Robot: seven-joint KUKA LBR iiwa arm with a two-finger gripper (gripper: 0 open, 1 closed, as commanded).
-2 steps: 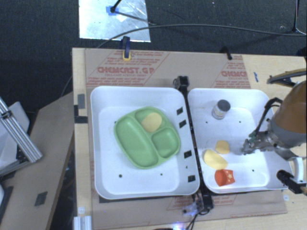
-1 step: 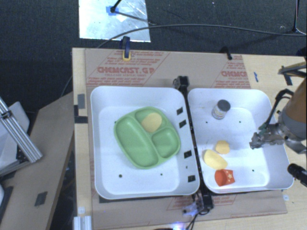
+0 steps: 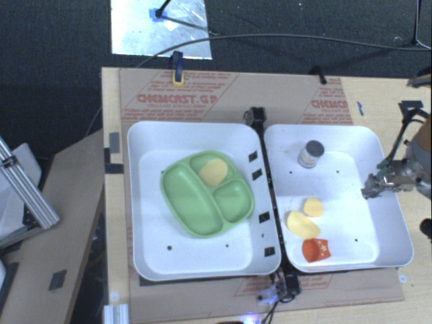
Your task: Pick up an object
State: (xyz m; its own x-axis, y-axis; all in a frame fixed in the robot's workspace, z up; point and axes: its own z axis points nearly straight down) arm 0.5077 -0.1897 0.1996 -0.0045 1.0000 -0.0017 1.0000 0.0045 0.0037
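Gripper [image 3: 373,186] poised at the right bin's [image 3: 358,144] right edge, fingers too small and blurred to judge, nothing seen between them. In that bin: can [image 3: 310,154] upright near the back edge; yellow piece [image 3: 312,207] and yellow lump [image 3: 302,224] touching near the front-left, red item [image 3: 316,249] just beside them at the front edge. In the left bin [image 3: 145,248]: green tray [image 3: 196,208], mid-floor, yellow object [image 3: 214,173] in its rear compartment.

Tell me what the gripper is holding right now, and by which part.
Nothing visible: the gripper sits over the right bin's right edge, apart from the can.
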